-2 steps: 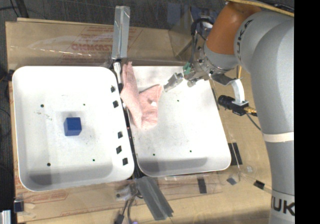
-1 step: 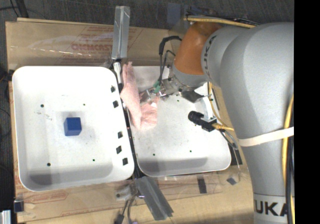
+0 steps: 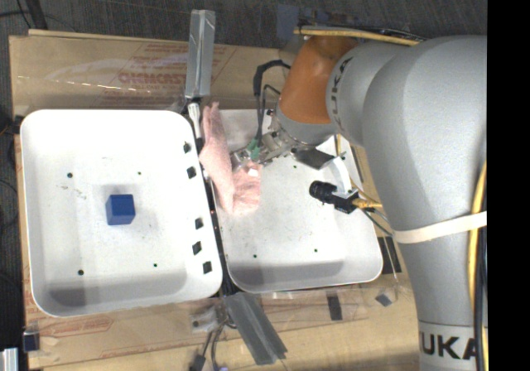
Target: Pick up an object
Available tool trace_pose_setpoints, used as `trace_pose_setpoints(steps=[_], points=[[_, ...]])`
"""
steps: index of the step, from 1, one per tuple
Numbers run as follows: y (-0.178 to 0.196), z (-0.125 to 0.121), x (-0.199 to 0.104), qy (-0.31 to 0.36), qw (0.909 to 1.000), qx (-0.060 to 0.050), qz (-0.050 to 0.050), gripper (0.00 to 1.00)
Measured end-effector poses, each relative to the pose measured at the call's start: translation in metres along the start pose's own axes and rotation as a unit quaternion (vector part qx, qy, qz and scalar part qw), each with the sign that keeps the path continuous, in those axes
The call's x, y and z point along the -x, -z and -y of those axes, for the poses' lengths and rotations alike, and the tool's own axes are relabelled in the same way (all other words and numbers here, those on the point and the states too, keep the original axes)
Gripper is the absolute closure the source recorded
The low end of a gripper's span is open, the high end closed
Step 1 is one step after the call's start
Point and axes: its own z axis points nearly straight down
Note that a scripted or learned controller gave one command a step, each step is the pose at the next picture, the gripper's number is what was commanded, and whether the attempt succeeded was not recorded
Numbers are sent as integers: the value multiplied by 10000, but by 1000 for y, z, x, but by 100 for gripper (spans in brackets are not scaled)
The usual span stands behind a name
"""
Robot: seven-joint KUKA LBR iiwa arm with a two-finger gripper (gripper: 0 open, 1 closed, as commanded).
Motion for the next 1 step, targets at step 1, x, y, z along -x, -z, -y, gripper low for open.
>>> trace_pose_setpoints(steps=[1], points=[[0, 0, 0, 0, 10000, 0, 1, 0]])
